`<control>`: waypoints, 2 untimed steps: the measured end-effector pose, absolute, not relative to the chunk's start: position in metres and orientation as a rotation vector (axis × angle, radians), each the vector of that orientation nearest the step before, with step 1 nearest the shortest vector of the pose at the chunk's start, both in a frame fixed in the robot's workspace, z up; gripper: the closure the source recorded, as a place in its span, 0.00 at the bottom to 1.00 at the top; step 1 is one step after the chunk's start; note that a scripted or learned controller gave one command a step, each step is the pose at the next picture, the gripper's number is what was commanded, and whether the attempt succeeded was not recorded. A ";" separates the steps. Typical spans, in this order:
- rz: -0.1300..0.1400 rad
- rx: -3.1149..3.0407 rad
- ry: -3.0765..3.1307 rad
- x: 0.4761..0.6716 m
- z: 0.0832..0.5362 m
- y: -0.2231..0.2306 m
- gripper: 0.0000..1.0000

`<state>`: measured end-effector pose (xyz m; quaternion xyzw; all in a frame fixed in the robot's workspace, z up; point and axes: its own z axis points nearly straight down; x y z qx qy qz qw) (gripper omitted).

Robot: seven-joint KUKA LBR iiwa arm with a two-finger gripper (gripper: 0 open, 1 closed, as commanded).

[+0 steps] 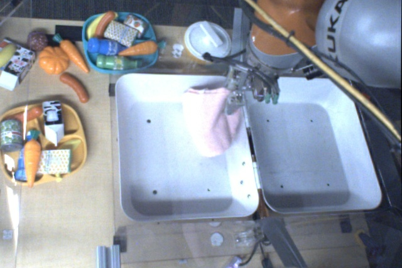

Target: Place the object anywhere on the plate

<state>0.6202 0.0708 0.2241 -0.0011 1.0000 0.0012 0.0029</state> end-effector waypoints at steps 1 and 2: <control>0.004 -0.008 3.136 0.613 0.225 0.123 1.00; 0.005 -0.007 3.135 0.613 0.226 0.123 0.00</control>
